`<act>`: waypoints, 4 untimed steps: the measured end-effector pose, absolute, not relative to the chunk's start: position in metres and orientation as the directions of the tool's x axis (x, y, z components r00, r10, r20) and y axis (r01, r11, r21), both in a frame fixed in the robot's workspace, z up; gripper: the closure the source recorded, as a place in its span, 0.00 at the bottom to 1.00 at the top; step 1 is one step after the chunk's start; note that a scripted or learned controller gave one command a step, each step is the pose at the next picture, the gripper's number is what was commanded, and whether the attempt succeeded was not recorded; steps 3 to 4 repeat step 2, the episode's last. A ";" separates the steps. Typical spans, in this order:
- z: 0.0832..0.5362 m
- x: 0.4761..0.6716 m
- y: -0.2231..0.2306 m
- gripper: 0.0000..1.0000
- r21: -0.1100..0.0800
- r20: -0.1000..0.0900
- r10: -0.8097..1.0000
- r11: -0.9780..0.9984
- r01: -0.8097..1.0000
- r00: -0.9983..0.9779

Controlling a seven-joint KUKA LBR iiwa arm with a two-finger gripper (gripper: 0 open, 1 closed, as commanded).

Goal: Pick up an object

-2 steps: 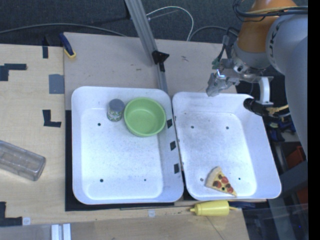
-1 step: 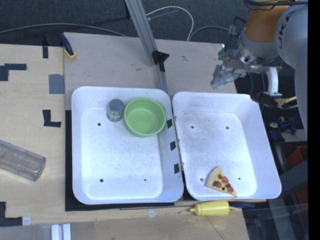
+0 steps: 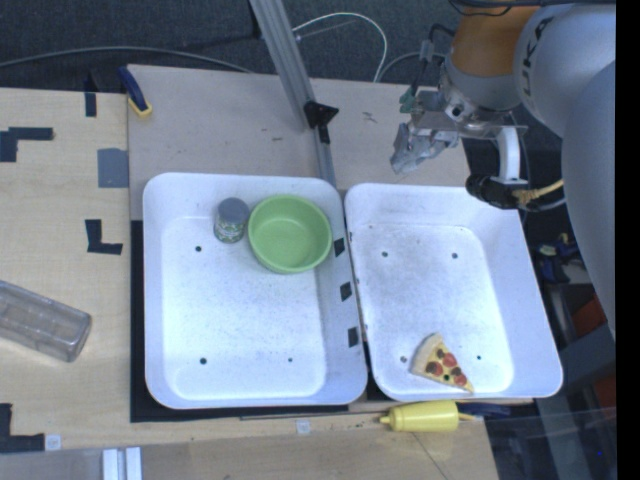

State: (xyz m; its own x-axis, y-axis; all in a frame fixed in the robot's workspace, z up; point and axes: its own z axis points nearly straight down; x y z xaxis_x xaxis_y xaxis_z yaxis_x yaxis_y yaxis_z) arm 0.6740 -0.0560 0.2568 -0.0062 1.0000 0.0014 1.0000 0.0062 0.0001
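Camera view: claw [image 3: 409,158] above bench.

bowl [image 3: 290,233]: light green, plain
small can [image 3: 231,220]: grey lid, greenish label
pizza slice [image 3: 441,362]: tan crust, yellow top with red spots
squeeze bottle [image 3: 424,418]: yellow
left bin [image 3: 170,368]: white, faintly speckled with dark dots
right bin [image 3: 530,298]: white, same fine speckling
tabletop [image 3: 60,228]: pale wood with dark tape marks
arm [image 3: 530,28]: grey with an orange band
clear tube [image 3: 40,321]: see-through, colourless
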 end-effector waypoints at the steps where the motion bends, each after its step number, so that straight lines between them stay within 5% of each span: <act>1: 0.244 0.668 0.004 1.00 -0.003 0.002 1.000 0.007 1.000 -0.007; 2: 0.249 0.672 0.061 1.00 -0.001 0.002 1.000 0.008 1.000 -0.008; 4: 0.249 0.672 0.061 1.00 -0.001 0.002 1.000 0.008 1.000 -0.008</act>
